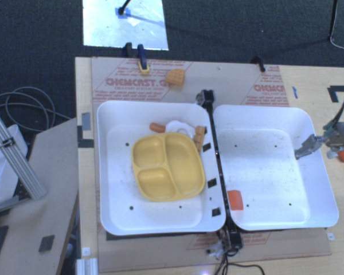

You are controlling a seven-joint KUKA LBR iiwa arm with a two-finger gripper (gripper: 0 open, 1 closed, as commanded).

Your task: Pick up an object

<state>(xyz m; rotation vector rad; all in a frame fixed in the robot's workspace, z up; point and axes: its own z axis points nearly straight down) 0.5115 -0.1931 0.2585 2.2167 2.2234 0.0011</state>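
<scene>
Two white bins (109,171): yellow tray (166,168) lies diagonally, hand (307,148) apparently empty, finger state unclear.

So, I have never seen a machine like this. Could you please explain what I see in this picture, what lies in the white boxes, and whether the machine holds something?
There is one picture, taken by a fixed camera above a bench, looking down at a slant. On the bench stand two shallow white bins side by side.

The machine is a robot arm that reaches in from the right edge. Its grasping part, the hand, hangs over the right rim of the right bin. I see nothing between its fingers; whether they are open is too small to tell.

In the left bin lies a yellow plate with three compartments. Behind it are a small orange sausage-shaped piece, a white object and a tan block. The right bin holds an orange-red block near its front left corner. A tan waffle-like piece lies on the bench behind the bins.
</scene>
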